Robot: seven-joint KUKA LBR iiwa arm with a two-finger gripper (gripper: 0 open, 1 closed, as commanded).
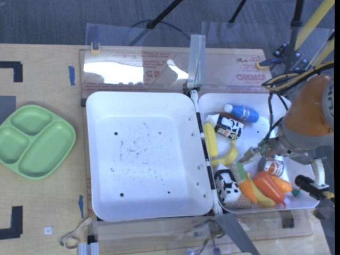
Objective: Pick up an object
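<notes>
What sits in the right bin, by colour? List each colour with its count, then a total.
Yellow: 2, corn, banana
Blue: 1, bottle
Black-and-white: 2, carton, cow-patterned toy
Orange: 2, carrot, pepper
Red-and-white: 1, can
Total: 8 clearly told apart

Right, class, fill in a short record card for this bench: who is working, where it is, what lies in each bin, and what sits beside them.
Worker: grey arm with orange band
Arm position: over the right bin
Right bin contents: blue bottle, corn cob, banana, carrot, small can
Left bin: bare white floor with small marks
Beside the bins: green divided plate, on the bench's left
</notes>
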